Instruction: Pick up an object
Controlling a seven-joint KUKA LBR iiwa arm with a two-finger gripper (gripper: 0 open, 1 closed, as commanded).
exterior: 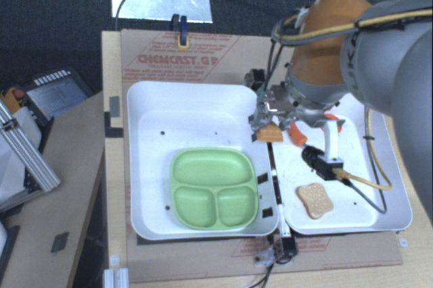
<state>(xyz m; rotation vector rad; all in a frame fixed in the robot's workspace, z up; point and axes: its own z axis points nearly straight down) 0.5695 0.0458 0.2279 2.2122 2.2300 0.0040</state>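
My gripper [270, 124] hangs over the seam between the two white bins, at the upper left corner of the right bin [385, 212]. A small orange-brown block [270, 135] sits between its fingers, just over the left bin's right rim. An orange carrot-shaped piece [298, 136] lies right beside it in the right bin. A tan slice of toy bread [315, 200] rests near that bin's front. The arm's wrist and orange band cover the right bin's back part.
A green three-compartment plate [213, 186] fills the front half of the left bin [145, 145]. A black fitting [318, 162] with a yellow cable lies across the right bin. A cardboard sheet [176, 57] lies behind the bins.
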